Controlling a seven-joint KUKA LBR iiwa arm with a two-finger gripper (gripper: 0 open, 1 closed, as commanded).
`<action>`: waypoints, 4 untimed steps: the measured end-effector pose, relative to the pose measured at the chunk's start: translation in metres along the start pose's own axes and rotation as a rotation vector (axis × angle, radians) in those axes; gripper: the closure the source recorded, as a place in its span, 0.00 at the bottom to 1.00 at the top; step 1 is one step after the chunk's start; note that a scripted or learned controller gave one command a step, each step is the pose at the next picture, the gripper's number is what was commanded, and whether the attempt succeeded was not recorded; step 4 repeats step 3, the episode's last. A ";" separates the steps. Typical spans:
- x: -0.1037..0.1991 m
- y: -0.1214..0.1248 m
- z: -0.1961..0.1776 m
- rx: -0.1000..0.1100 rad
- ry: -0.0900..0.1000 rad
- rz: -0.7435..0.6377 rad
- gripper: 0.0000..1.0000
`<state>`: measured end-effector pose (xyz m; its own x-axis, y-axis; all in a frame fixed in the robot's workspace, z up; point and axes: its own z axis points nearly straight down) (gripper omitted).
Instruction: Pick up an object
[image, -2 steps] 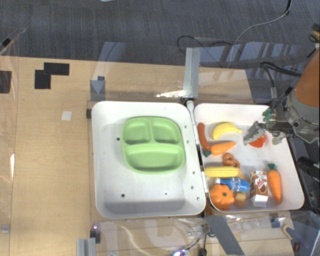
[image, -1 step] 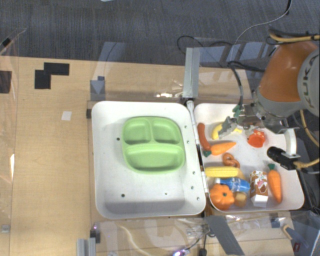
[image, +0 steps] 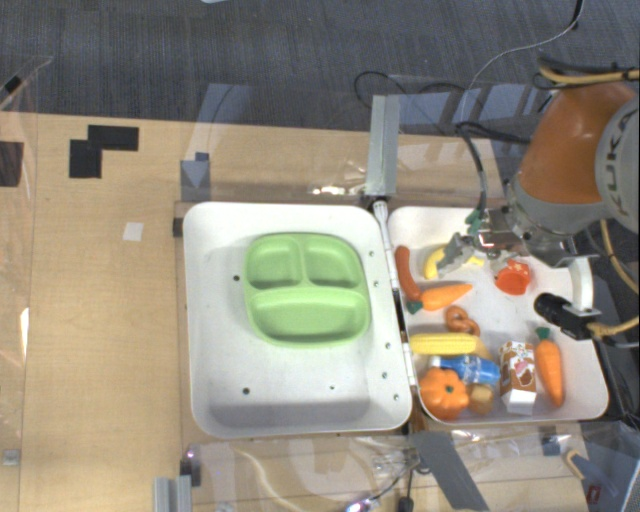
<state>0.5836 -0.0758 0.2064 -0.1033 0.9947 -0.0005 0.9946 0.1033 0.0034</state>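
My gripper (image: 460, 252) hangs low over the back of the right bin (image: 596, 400), reaching in from the right. Its tip is just right of a small yellow banana (image: 434, 265) and seems to touch it. I see nothing lifted. A red sausage (image: 403, 272) lies along the bin's left wall, with an orange carrot (image: 446, 295) beside it. Right of the gripper sits a red tomato (image: 512, 278). Nearer the front are a pretzel (image: 461, 320), a corn cob (image: 444, 344), an orange pumpkin (image: 444, 392) and a second carrot (image: 549, 371).
The left bin (image: 215, 380) holds a green divided plate (image: 305, 288). A blue item (image: 481, 371), a small printed box (image: 516, 364) and a white block (image: 519, 400) crowd the right bin's front. A metal post (image: 383, 140) stands behind the bins.
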 end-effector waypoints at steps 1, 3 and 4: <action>-0.027 0.009 0.108 0.000 0.000 -0.037 0.00; 0.037 0.065 0.020 -0.004 0.001 -0.022 1.00; 0.037 0.065 0.020 -0.004 0.001 -0.022 1.00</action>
